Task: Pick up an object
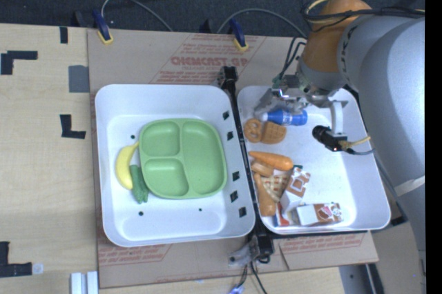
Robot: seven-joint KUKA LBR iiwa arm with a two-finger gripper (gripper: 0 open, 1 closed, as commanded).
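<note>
grey arm (394, 79) overhangs the right bin (366, 168); its gripper (282, 101) sits low over a blue bottle (286, 118) beside a pretzel (264, 132). finger opening cannot be told. step: reaching to grasp; next, close and lift.

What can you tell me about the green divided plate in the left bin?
The green divided plate looks like matte, pale green plastic, squarish with rounded corners and three compartments: two in its upper half, one wide one below. It lies flat and upright in the middle of the left bin. A banana and a dark green vegetable lie against its left edge.
</note>
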